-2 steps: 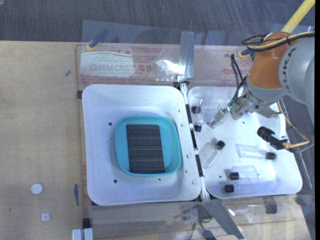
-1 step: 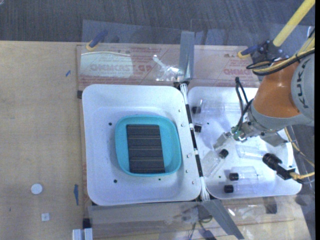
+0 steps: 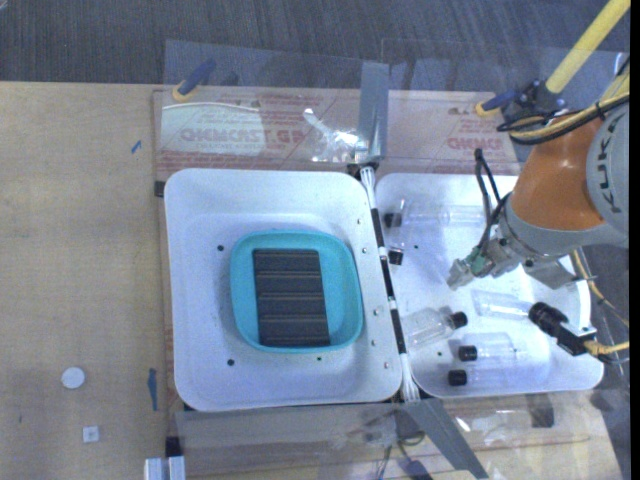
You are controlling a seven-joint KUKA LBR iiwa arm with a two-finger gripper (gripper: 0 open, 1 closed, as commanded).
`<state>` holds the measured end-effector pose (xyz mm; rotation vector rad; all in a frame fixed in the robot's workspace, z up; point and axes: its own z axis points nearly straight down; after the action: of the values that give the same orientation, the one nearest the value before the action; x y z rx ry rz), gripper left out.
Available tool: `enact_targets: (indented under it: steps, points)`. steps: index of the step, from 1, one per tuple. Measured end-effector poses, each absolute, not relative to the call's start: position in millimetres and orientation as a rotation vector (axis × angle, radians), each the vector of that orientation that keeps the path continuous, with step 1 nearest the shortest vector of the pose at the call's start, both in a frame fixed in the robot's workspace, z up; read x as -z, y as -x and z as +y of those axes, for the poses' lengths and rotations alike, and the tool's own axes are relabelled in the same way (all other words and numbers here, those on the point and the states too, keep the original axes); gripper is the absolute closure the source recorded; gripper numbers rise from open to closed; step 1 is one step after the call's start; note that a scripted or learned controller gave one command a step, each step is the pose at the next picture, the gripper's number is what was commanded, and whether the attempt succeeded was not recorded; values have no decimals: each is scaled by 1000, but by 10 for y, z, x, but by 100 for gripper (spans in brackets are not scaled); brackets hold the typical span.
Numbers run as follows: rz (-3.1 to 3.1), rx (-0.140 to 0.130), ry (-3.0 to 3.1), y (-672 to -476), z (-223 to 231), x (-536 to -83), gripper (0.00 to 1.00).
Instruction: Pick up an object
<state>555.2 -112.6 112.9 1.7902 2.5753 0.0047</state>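
The left bin point(image 3: 190, 298) holds one teal tray point(image 3: 296, 291) with a dark ribbed block point(image 3: 290, 297) in it, and much white floor is free around the tray. The gripper point(image 3: 463, 271) hangs over the middle of the right bin point(image 3: 420, 373); if it is open or closed, I cannot tell. Near it lie four clear vials point(image 3: 437, 322) with black caps, close to the near edge, and one loose black cap point(image 3: 456, 377)
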Motion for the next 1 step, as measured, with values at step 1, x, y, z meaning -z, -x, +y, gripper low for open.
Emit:
enact_targets:
  steps: [1]
  points:
    - [2587,-3,-1777,-6111,-725,-1857,100]
